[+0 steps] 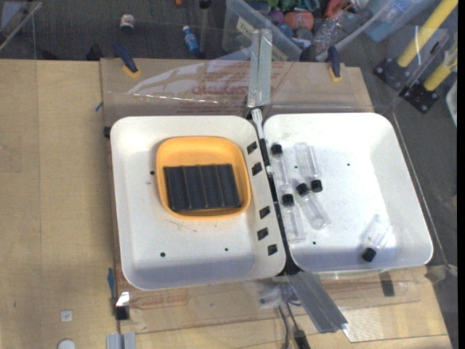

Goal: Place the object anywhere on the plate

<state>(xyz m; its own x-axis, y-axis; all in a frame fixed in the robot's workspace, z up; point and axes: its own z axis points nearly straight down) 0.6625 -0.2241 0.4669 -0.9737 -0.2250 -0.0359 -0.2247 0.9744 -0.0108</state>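
Note:
An orange plate (169, 153) lies in the left white bin (138, 253), and a dark ribbed rectangular object (203, 187) rests flat on it. In the right white bin (407, 195) lie several clear plastic vials with black caps: a cluster (299, 187) near the divider and one alone (376, 240) near the bin's front right corner.
A metal divider (259, 86) runs between the two bins. Beyond the bench stands a clear tub of coloured toys (305, 6). Blue clamps (127, 60) hold a plastic sheet at the bench's back edge.

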